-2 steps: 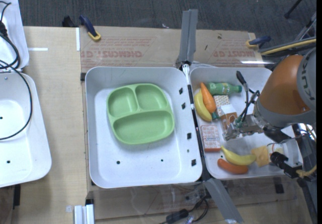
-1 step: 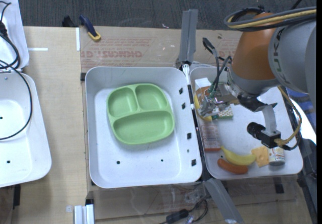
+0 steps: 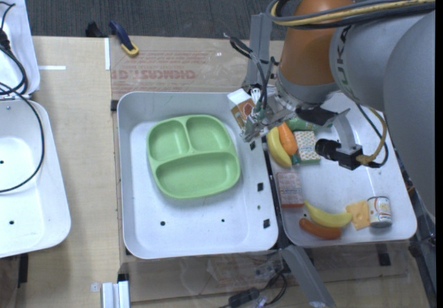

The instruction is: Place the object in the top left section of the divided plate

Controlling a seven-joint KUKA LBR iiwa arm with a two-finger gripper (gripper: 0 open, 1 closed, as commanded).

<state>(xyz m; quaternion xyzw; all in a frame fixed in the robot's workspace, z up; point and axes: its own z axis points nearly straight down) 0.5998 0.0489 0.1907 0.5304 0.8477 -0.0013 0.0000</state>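
Observation:
The green divided plate [image 3: 194, 156] lies in the left bin [image 3: 138, 223], with its two small sections at the far side and the large section nearest me. My gripper [image 3: 255, 124] hangs over the wall between the two bins, just right of the plate's far right corner. A small white and orange carton [image 3: 240, 106] sits right against the gripper's left side; whether it is held is hidden by the wrist hardware. A yellow banana [image 3: 278, 149] and an orange piece [image 3: 287, 140] lie directly right of the gripper.
The right bin [image 3: 398, 182] holds a pink-and-white packet [image 3: 290, 187], a second banana [image 3: 327, 215], a red sausage-like piece [image 3: 320, 229], a cheese wedge [image 3: 358, 214] and a small can [image 3: 379, 211]. The arm covers the far part of that bin. A blue-and-yellow clamp [image 3: 123, 39] lies on the bench behind.

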